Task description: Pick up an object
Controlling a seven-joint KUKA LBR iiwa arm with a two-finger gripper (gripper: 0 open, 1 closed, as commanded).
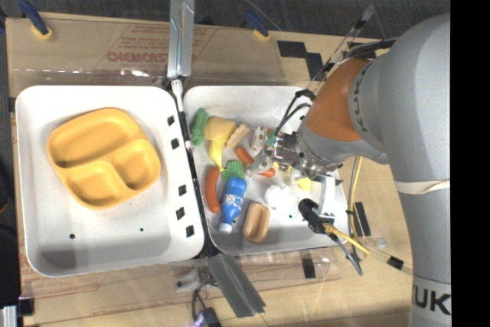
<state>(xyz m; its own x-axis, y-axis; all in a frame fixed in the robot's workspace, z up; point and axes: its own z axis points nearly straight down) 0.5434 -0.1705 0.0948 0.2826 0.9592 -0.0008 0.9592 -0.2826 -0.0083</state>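
The right bin [230,97] holds a heap of toy food: a blue bottle [233,202], an orange sausage [212,188], a hot dog bun [256,222], a yellow piece [219,130] with a green leafy piece [199,125], and a small red-orange piece [244,155]. The gripper [274,161] is down in this bin, right of the yellow piece and above the white object [279,197]. The wrist and its cables cover its fingers.
In the left bin [46,241] lies a yellow divided plate [103,155]. A metal divider [181,34] runs between the bins at the back. The grey arm with its orange band [337,107] covers the right bin's right side.
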